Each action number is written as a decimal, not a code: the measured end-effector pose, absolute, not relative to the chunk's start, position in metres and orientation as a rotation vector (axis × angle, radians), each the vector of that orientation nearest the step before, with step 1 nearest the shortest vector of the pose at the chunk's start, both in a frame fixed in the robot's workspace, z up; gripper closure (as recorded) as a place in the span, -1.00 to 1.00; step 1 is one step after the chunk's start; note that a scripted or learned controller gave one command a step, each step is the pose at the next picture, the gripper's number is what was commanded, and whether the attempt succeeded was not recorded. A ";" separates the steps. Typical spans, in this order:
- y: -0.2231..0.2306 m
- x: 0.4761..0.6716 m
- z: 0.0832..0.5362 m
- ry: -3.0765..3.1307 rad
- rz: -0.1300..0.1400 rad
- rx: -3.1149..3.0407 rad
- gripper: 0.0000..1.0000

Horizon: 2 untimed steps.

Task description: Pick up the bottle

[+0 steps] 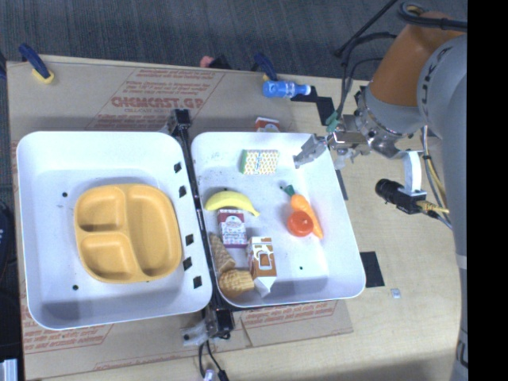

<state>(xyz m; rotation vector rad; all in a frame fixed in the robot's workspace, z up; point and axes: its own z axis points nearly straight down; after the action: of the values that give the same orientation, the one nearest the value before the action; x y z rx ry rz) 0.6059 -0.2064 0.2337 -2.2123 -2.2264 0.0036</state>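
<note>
One fixed camera looks down at a slant on both bins (pixel 32 213), the arm (pixel 429 62) entering from right.

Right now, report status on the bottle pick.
Gripper over right bin top rim, holding nothing visible. Blue bottle outside bins, on cardboard above. Nothing between them.

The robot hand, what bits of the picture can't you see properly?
- Gripper: camera view, too small and blurred to tell whether its fingers are apart.
- Arm: cut off by the right edge.
- Carton: print too small to read.
- Ice cream cone: partly behind the carton.
</note>
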 end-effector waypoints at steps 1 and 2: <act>-0.105 0.634 0.312 -2.194 0.000 -2.246 -1.00; -0.106 0.633 0.322 -2.199 0.006 -2.239 1.00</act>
<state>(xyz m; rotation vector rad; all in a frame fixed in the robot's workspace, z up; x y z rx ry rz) 0.6334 -0.1056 0.3215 -2.2388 -2.1993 0.0056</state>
